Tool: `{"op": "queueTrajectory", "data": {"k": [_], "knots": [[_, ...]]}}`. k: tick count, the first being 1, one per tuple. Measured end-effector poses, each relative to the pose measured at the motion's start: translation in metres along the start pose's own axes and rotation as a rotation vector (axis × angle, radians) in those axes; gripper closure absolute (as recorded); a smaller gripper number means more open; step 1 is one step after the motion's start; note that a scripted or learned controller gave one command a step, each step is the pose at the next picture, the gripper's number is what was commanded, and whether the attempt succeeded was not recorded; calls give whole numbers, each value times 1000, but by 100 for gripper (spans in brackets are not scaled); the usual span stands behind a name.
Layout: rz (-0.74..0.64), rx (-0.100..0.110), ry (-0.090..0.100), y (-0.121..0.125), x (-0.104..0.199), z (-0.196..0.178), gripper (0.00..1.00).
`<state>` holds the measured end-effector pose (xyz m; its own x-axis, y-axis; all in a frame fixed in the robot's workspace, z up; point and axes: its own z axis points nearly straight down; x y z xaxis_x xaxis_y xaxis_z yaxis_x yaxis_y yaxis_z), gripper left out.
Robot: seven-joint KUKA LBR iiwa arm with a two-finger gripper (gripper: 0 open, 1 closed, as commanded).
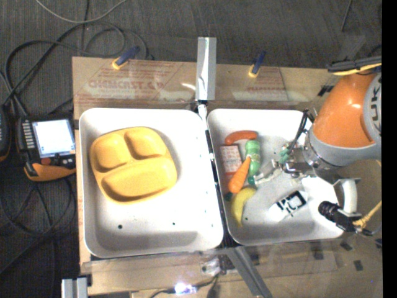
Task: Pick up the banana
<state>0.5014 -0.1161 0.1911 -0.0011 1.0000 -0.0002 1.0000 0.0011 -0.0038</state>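
Dark carpet crossed by loose cables, and on it a plywood bench (149, 82) bearing two white bins side by side. At the left edge, a small device with a lit screen (53, 136), partly cut off by the frame. In the left bin (149, 228), a yellow divided plate (133, 163), lying alone and clear of the walls. In the right bin (273, 228), a tight cluster toward the left wall: a red sausage (240, 136) at the top, a green bottle (252, 156) below it, an orange carrot (240, 174) slanting beside the bottle, a red-labelled packet (229, 159) half under them, its print too small to read. Lowest in the cluster, the banana (242, 203), just beside the bin's left wall, its upper end touching or tucked under the carrot tip; hard to say which. Reaching in from the right, the grey arm with its orange band (347, 110), cut off at the frame. At its end, the gripper (277, 166), over the bin just right of the bottle and above the banana, well short of it. Too small and cluttered with metal and wire to tell how far open, or whether anything sits in it. Below the wrist, a white shape with a black mark (291, 202), not clear enough to name.
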Motion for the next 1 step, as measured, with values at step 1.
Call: {"op": "queueTrajectory", "data": {"k": [1], "knots": [[-135,-1,2,-14,7,78,0]]}}
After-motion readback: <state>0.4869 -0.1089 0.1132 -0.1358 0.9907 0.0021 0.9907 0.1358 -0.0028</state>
